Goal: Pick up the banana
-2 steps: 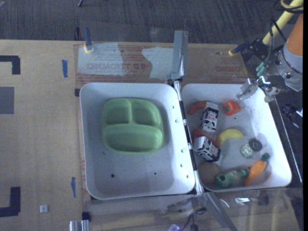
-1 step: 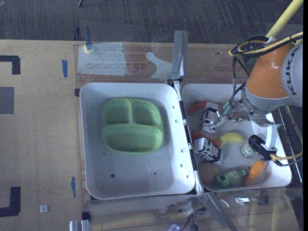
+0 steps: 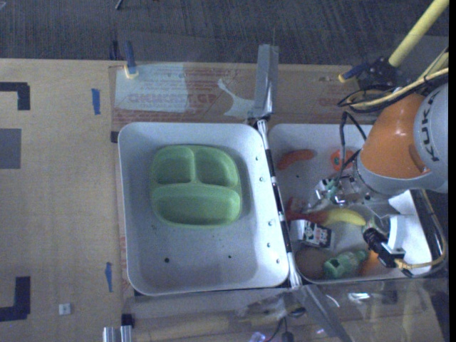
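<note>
The yellow banana (image 3: 345,218) lies in the middle of the right bin (image 3: 313,135), stretched left to right. My gripper (image 3: 332,191) hangs just above and behind the banana's left end, at the foot of the grey arm with its orange band (image 3: 388,148). The arm's bulk covers the bin's right side. Nothing can be seen held in the gripper, and the banana rests among the other items.
The left bin (image 3: 135,212) holds a green divided plate (image 3: 196,185). Around the banana sit a red-orange sausage shape (image 3: 295,158), a black-and-white packet (image 3: 313,234), a green toy (image 3: 340,263), a brown disc (image 3: 308,259) and an orange piece (image 3: 370,262). Cables (image 3: 377,91) trail at back right.
</note>
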`<state>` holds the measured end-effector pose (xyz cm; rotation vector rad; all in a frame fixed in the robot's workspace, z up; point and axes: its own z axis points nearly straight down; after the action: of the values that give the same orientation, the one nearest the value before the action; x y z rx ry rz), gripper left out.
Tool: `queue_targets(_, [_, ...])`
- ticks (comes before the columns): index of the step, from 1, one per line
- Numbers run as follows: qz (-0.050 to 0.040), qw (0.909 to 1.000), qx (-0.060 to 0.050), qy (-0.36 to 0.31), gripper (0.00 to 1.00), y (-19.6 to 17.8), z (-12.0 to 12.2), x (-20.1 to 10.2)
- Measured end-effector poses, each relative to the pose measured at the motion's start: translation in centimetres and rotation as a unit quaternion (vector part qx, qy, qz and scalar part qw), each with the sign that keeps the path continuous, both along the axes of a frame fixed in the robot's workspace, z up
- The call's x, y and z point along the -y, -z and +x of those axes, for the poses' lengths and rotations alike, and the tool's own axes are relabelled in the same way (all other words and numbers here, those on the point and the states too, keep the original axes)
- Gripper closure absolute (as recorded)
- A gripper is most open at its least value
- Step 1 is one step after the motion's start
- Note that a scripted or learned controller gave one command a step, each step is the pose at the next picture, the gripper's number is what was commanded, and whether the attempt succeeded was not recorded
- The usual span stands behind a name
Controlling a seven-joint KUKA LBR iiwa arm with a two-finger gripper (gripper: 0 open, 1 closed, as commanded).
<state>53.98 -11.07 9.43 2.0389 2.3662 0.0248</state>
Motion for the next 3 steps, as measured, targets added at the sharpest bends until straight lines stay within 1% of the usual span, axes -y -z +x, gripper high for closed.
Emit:
queue_targets(1, [0.001,0.9986,0.0,0.053,0.0,0.0,-4.0,4.0])
queue_targets(2, [0.0013,0.9986,0.002,0.053,1.0,-1.1,-3.8,4.0])
queue_targets(3, [0.001,0.9986,0.002,0.053,0.0,-1.1,-3.9,4.0])
